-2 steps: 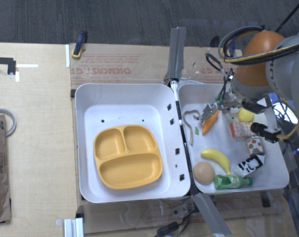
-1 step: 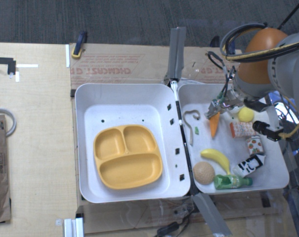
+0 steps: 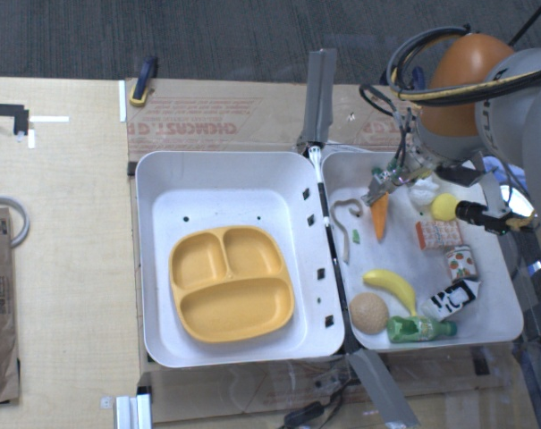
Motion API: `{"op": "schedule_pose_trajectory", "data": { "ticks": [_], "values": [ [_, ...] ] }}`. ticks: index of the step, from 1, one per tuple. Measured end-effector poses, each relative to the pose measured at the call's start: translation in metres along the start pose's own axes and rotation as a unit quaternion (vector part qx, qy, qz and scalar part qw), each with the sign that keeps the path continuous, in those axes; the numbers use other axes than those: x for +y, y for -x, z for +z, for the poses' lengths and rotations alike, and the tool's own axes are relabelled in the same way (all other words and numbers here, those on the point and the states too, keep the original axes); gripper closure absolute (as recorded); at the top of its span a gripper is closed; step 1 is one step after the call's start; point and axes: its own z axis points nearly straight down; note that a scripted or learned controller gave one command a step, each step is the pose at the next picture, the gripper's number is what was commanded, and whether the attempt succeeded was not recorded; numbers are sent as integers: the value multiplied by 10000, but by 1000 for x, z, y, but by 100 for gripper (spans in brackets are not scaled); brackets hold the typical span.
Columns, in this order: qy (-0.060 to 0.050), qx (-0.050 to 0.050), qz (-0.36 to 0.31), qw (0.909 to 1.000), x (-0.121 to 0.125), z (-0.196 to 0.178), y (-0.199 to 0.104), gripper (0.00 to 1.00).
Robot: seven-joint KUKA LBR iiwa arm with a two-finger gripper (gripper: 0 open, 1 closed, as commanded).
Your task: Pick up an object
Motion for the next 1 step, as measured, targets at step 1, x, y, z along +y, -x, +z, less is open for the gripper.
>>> {"op": "schedule_pose_trajectory", "data": {
  "ticks": [1],
  "values": [
    [9, -9, 771, 9970, 4, -53, 4, 100]
  ]
}}
